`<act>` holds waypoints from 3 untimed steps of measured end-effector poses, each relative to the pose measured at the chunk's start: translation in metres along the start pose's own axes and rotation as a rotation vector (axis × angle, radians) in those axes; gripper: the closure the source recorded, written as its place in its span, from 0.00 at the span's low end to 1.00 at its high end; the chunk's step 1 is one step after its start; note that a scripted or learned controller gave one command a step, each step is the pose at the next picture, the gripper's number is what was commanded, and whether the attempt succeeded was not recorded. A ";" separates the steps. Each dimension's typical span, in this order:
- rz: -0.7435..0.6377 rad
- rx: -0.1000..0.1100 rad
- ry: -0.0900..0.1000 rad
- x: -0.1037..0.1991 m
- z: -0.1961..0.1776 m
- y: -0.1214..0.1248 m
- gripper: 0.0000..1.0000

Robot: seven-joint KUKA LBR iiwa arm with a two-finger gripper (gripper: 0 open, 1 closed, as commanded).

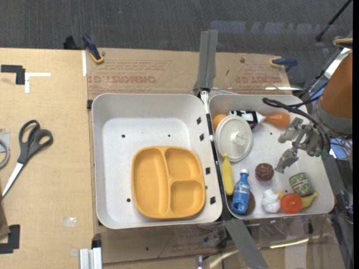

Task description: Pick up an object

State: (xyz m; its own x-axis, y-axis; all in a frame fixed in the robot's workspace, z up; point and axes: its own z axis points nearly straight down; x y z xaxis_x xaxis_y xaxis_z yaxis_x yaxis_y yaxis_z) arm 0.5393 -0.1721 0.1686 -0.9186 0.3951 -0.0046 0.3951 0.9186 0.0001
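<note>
The pincer (pixel 290 145) is being held open – nothing gripped – above the right bin (pixel 320 108), a brown ball (pixel 264 171) lying just left-below.

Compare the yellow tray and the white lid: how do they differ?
The yellow tray lies in the left bin; the white lid lies in the right bin, among other items. The tray is yellow, roughly rectangular and split into three compartments; the lid is white, round and has a centre knob. The tray is clearly larger. Both lie flat.

bright even overhead light; soft shadows inside white bins (pixel 106 150); mild glare on rims; focus mostly sharp.
</note>
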 end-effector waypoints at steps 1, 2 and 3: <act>-0.134 0.001 -0.005 -0.006 0.072 0.055 0.00; -0.032 -0.001 0.000 0.060 0.075 0.055 0.00; -0.055 0.000 0.000 0.040 -0.034 0.013 0.00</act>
State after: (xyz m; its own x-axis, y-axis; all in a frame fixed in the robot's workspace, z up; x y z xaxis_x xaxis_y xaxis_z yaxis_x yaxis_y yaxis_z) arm 0.5078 -0.1443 0.2024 -0.9388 0.3444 -0.0048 0.3444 0.9388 0.0001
